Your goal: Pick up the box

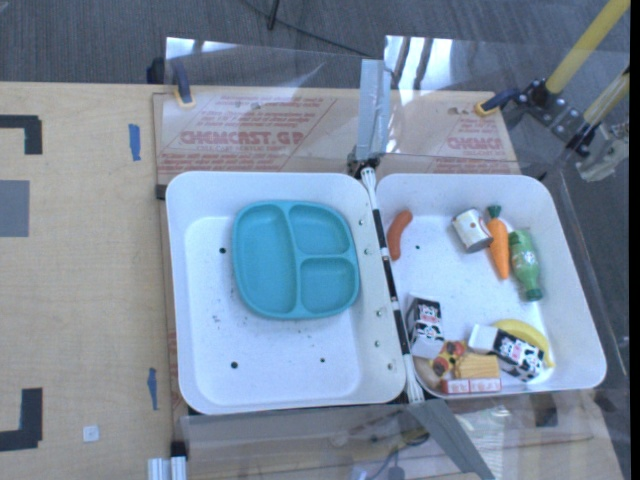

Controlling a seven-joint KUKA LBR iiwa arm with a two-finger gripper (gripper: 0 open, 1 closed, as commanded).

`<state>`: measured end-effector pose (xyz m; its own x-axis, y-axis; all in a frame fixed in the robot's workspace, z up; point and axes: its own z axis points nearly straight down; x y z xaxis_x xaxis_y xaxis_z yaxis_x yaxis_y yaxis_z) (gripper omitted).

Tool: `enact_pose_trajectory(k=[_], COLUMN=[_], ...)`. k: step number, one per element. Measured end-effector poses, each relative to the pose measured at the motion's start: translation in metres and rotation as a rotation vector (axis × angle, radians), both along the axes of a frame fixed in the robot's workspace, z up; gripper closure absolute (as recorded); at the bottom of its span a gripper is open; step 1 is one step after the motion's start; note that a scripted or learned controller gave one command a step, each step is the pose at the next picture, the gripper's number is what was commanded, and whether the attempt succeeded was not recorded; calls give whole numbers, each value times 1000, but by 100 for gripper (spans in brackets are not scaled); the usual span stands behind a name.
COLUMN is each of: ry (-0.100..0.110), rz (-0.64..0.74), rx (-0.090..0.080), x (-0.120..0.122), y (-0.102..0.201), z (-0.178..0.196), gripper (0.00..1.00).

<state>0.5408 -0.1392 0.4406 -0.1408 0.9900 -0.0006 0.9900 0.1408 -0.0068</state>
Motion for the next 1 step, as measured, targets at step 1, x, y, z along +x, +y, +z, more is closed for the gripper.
enact_pose_trajectory(k=[1], ry=[0], rz=[0], rx=[-2], x=[2], y=[-1], z=[8], gripper=[100])
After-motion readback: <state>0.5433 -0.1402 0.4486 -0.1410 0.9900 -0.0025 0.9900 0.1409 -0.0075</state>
